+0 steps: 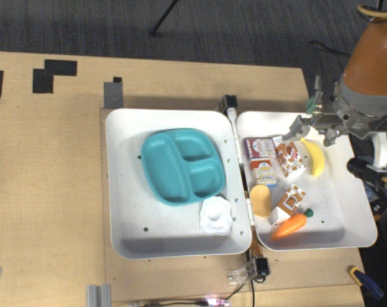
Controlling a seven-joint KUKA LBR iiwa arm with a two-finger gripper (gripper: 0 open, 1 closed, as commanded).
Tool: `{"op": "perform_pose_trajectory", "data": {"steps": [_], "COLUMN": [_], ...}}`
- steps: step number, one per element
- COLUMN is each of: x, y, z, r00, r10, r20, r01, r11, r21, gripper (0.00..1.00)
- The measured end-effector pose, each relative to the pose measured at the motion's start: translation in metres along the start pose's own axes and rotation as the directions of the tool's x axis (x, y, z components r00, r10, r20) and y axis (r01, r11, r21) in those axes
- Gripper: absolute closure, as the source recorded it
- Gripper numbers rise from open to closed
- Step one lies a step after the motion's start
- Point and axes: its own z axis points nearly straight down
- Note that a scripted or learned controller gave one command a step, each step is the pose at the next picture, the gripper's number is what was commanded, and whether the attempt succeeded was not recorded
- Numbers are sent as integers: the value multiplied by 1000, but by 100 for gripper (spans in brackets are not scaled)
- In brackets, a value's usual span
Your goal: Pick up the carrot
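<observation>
The carrot (289,225), orange with a green top, lies near the front wall of the right bin (356,219), pointing front-left. My gripper (310,133) hangs over the back of that bin, above the banana (316,158) and well behind the carrot. Its fingers are spread open and hold nothing.
Around the carrot in the right bin are a yellow-orange rounded fruit (261,200), a small patterned box (292,198) and two snack packets (260,159) (290,160). The left bin (126,190) holds a teal divided plate (182,165) and a white cup-like object (216,214).
</observation>
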Motion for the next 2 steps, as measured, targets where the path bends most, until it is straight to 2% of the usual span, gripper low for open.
{"op": "perform_pose_trajectory", "data": {"steps": [1,2], "x": [23,49], "y": [-63,-86], "z": [42,79], "r00": [987,861], "r10": [-162,-509], "r20": [-1,-2], "r01": [162,509], "r11": [987,861], "r21": [2,0], "gripper": [0,0]}}
